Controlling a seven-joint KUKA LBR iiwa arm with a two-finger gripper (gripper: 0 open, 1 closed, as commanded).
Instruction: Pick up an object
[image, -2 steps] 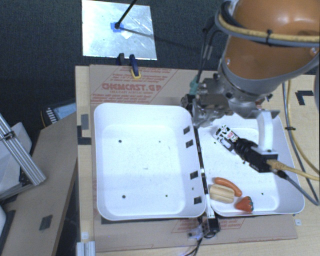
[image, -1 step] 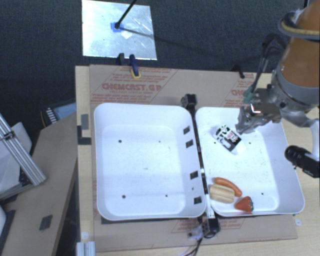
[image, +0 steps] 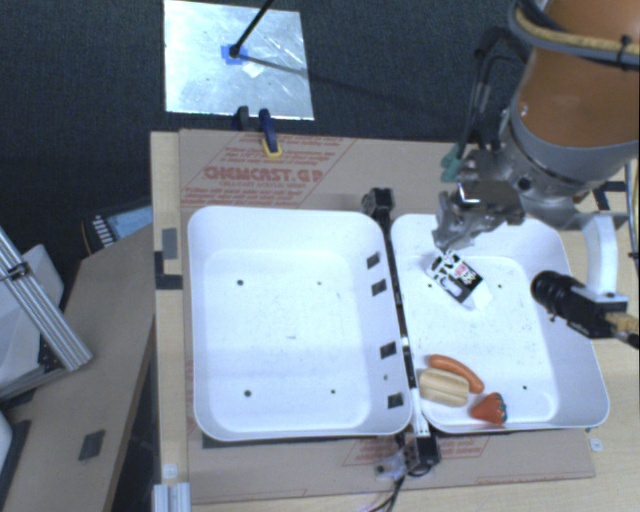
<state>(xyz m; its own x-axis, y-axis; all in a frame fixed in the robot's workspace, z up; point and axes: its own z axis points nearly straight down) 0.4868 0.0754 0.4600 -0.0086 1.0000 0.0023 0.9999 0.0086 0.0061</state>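
The arm reaches in from the right, and my gripper (image: 450, 242) hangs over the far left part of the right bin (image: 560, 400). Directly under its tip lies a small black and white object (image: 457, 277), tilted on the bin floor or just above it. I cannot tell whether the gripper touches it. At the near left corner of the same bin sit a toy hot dog (image: 449, 381) and a small red and green piece (image: 488, 407).
The left bin (image: 290, 320) stands beside the right one, with a black divider (image: 395, 310) between them. A black cylinder on a white bracket (image: 562, 296) juts in over the right bin's right side. A shiny metal sheet (image: 238, 58) lies behind the bench.
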